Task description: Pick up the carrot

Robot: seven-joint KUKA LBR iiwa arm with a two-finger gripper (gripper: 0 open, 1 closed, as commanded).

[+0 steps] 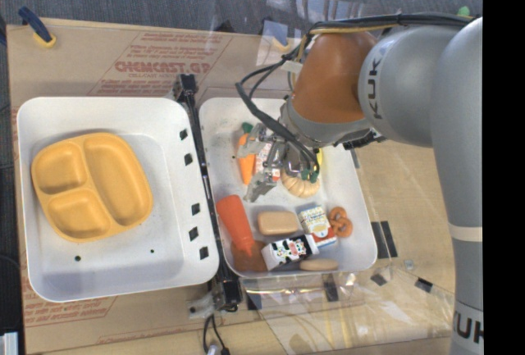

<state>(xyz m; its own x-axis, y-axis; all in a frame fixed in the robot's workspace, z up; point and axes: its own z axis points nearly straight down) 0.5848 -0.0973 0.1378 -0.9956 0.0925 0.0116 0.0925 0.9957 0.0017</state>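
Carrot [245, 166] lies in the right bin [215, 120], near that bin's far left part, its green top pointing away from the camera and its orange body pointing toward the near side. It rests on the bin floor, just left of the claw [269, 173]. The claw hangs low over the right bin beside the carrot, its metal parts crowded with cables; whether it is spread or pressed together cannot be told, and nothing shows clearly between its tips. The grey arm [426, 83] with its orange band [328, 79] reaches in above the right bin's far right part.

Nearer the camera than the carrot, an orange bottle [236, 224] lies along the right bin's left wall. Right of the bottle sits a tan bread-like piece [277, 223], and right of that a small packet [315, 220] and a pretzel [340, 222]. A small black-and-white carton [289, 250] lies near the right bin's near wall. A pale round thing [300, 184] sits just right of the claw, partly hidden by it.

Left of the right bin, touching it along one side, the left bin [49, 271] holds a yellow divided tray [90, 184]. Both bins stand on the desk [123, 58], which is covered with brown cardboard.
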